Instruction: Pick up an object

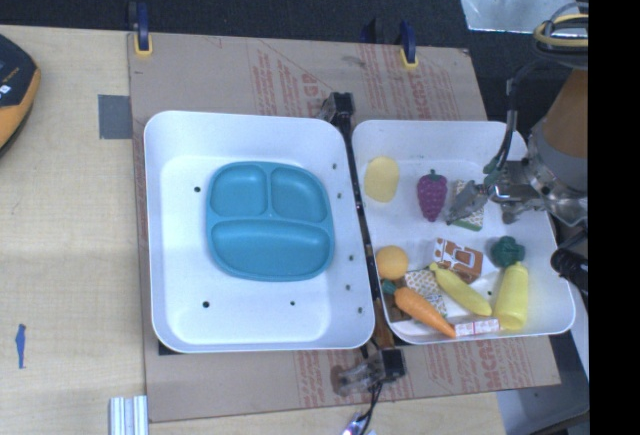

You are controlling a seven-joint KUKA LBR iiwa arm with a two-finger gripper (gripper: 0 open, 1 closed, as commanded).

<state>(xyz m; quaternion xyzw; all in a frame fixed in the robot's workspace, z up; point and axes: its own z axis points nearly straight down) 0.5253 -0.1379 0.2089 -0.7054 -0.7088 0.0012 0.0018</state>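
Camera view, from above the bench: we see two shallow white bins side by side on a sheet of cardboard (pixel 300 73). We find in the left bin (pixel 160 223) a blue divided plate (pixel 268 220), lying flat near its centre. We count in the right bin (pixel 420 135) the candidate objects: a pale yellow lemon (pixel 381 179), a purple bunch of grapes (pixel 431 194), an orange (pixel 392 262), a carrot (pixel 424 311), a banana (pixel 460 290), a small brown-and-white packet (pixel 458 258), a green piece (pixel 507 250) and a yellow bottle (pixel 512 295). We note the gripper (pixel 488 201) low over the right bin's far right part, its fingers parted, beside the grapes, a grey-green item (pixel 467 213) directly under its fingers.
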